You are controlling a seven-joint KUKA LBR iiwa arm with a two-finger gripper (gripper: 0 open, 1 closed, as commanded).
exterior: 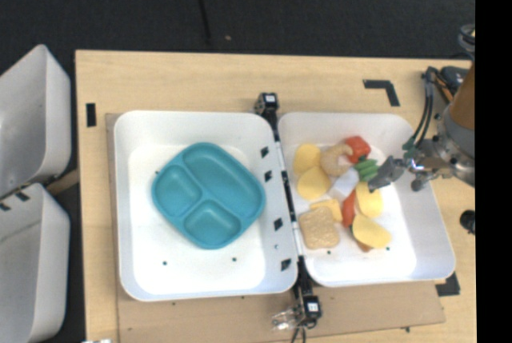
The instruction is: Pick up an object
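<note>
- Starting at the bench's near edge, you have two white bins side by side: the left bin (136, 269) and the right bin (424, 253).
- Nearest in the right bin lie a yellow piece (370, 233) and a toast slice (320, 229), well apart from the gripper.
- Farther back, another yellow piece (369, 200) sits beside a red piece (349, 208), with a white piece (344, 185) just left of them.
- Over that cluster hangs the gripper (382, 176), reaching in from the right; you cannot tell from this view whether it is spread or closed, and nothing shows clearly pinched in it.
- The relation that matters, as I judge it: the green piece (366, 169) lies just left of the tip, touching or nearly so, and the yellow piece lies just nearer than it. A short drop should meet one of them.
- Behind these sit a red-topped piece (357, 146) and two more yellow ones (307, 156).
- In the left bin rests a blue tray (208, 193), three-sectioned, well apart from the arm.
</note>
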